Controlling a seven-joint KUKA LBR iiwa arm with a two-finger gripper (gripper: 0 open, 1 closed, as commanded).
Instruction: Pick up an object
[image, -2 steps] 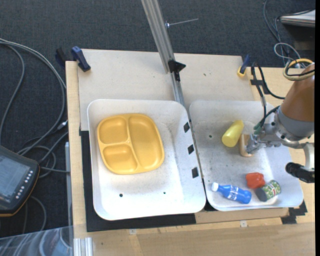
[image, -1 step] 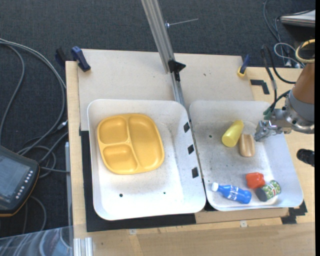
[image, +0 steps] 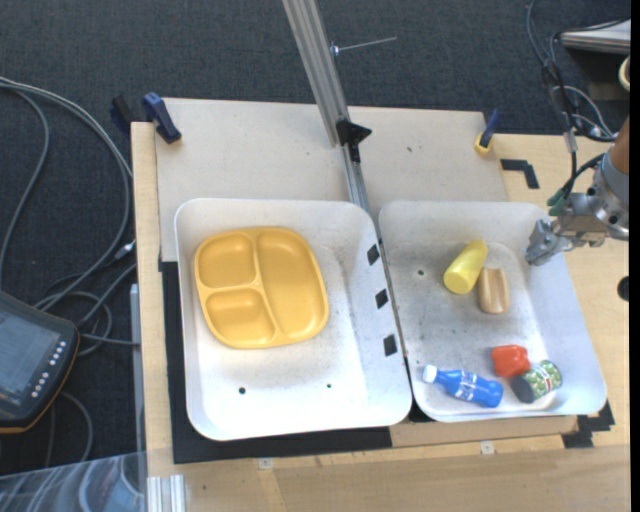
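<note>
Right bin: yellow cup, bread roll, blue bottle. Pincer poised above the far rim, approaching; grip state: cannot tell.

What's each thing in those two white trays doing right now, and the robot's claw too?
Yellow divided plate: flat in the left bin.
Yellow cup: on its side, touching the bread roll.
Bread roll: lying flat in the right bin.
Blue bottle: on its side.
Red object: resting by the green can.
Green can: on its side.
Gripper: over the right bin's far edge, holding nothing visible.
</note>
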